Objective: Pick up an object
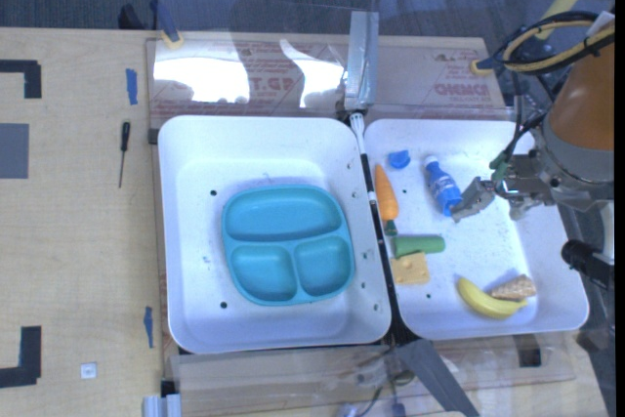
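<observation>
End effector: the grey two-finger end effector (479, 198) sits low in the right bin, just right of the bottle; its fingers look spread and nothing lies between them, so it is released
Nearest target: the small blue plastic bottle with a white band (441, 186) lies tilted in the upper middle of the shallow white right bin (557, 308), just beside the fingertips
Risk, bottle: it is round and lying down, so a closing finger could roll it aside and the grasp would shut on air
Risk, crowding: the orange carrot-shaped toy (387, 193), green oblong piece (418, 244) and yellow wedge (411, 269) sit close together against the divider, so a reach there may nudge a neighbour or strike the bin wall
Risk, banana: the yellow toy banana (484, 299) touches a tan wedge-shaped piece (515, 287), so a grasp may catch both or neither
Count, right bin: one bottle, one small blue cap-like piece (397, 159), one carrot, one green piece, one yellow wedge, one banana, one tan wedge; seven in all
Count, left bin: one teal three-compartment plastic tray (286, 242) in the shallow white left bin (186, 161)
Count, surface: two bins on the pale wooden surface (68, 210)
</observation>
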Robot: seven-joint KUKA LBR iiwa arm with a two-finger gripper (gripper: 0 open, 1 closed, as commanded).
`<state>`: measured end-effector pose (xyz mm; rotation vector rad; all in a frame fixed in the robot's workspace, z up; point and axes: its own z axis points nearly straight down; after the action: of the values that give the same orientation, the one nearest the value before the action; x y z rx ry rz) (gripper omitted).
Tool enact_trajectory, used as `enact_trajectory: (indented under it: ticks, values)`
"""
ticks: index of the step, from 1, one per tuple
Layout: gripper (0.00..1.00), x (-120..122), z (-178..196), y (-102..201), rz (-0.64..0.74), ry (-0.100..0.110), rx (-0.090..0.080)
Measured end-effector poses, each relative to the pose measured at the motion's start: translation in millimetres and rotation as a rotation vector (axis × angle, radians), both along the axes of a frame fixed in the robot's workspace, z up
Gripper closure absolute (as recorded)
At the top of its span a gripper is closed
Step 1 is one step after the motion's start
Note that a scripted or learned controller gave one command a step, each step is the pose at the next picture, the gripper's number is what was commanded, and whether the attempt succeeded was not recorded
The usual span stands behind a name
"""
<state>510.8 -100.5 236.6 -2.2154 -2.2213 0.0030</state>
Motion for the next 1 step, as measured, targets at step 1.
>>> enact_trajectory:
  ticks: [1]
  values:
    - [0.00, 41.2, -54.9, 20.7, 0.011, 0.003, 0.000]
